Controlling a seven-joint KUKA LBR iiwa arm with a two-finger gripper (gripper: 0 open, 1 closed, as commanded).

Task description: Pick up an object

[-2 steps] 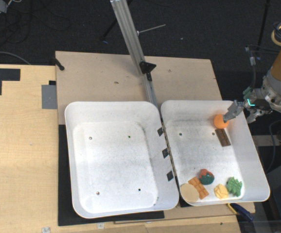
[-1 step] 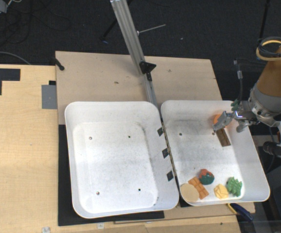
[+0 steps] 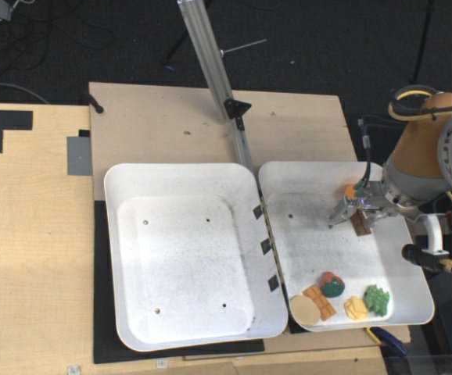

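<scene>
A tan bench (image 3: 171, 123) on dark floor bears two white bins (image 3: 132, 209); the tool (image 3: 349, 212) hangs spread.

We cannot tell how the gripper (image 3: 349, 212) stands, as its tips are too small and blurred. The arm (image 3: 421, 158) is cut off at the right edge. The small toys (image 3: 343, 297) in the right bin (image 3: 304, 194) are too small to name for certain.
</scene>
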